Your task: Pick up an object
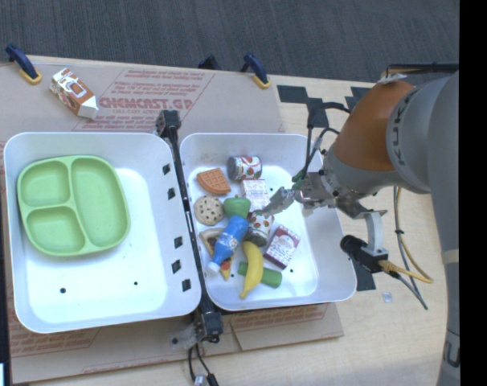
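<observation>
The right bin (328,276) holds a jumble of small items. Among them are a waffle-like orange piece (214,182), a red and white can (245,167), a white packet (255,191) and a round cookie (207,210). A green piece (236,207), a blue bottle (227,238), a yellow banana (252,270) and a maroon box (281,246) lie there too. My gripper (272,204) reaches in from the right and hangs low over the pile's middle, just right of the white packet and above the maroon box. I see nothing held in it.
The left bin (107,296) holds a green divided plate (71,205). A small red and white carton (73,93) lies on the cardboard behind the bins. Blue clamps (256,69) sit at the cardboard's far edge. Cables hang off the arm to the right of the bin.
</observation>
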`<state>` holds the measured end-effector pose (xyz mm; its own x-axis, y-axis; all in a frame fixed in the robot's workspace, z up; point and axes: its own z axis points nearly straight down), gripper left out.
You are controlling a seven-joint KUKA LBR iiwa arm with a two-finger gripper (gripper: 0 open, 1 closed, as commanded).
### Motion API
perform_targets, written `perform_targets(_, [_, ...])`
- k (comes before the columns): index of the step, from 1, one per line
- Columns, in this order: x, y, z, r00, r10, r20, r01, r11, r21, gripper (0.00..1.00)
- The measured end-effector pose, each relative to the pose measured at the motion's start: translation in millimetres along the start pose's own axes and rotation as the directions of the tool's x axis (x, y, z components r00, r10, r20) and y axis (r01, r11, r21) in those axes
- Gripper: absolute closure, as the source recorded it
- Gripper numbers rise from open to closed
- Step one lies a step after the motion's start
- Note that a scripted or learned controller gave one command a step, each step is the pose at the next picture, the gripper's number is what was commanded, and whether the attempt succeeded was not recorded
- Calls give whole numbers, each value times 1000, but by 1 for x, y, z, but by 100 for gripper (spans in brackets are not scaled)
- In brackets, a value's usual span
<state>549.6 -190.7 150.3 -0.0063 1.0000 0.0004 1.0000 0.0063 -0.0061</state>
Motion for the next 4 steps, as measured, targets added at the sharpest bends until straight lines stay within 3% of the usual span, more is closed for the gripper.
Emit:
perform_targets(1, [-2,-14,35,1000,1,3,-1,1000,-22,0])
perform_targets(2, [42,32,58,1000,-2,0,2,1000,-4,0])
perform_targets(3, [41,32,48,1000,-4,1,4,1000,-2,100])
perform_targets(4, [72,80,-67,1000,0,1,0,1000,-8,100])
